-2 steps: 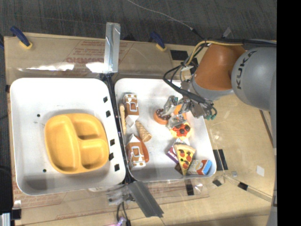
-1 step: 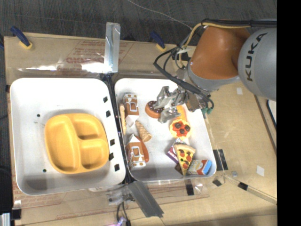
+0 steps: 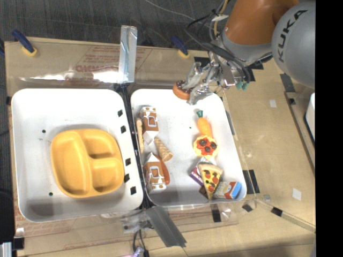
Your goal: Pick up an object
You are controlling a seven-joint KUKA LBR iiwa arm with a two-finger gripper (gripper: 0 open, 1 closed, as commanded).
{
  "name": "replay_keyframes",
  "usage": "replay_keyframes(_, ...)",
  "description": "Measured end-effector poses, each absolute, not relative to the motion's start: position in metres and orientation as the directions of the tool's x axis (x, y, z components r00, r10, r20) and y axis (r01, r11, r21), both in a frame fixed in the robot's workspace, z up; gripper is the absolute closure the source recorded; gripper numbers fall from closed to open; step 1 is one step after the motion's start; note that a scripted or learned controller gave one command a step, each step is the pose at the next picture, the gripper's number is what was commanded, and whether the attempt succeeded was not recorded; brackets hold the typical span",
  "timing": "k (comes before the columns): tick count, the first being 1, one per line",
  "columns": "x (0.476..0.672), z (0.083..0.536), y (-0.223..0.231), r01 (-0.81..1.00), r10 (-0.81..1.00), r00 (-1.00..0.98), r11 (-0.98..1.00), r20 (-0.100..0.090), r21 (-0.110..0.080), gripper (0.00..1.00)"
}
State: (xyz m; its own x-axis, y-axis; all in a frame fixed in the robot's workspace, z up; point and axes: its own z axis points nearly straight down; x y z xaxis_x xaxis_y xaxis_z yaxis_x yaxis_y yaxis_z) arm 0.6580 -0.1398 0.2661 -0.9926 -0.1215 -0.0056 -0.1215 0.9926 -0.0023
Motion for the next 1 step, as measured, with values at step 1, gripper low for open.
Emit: replay_keyframes(1,0.6526,0.2632,-0.1817,-0.589,-0.589,-0.808,0.808,-0.003,-0.004,1.00)
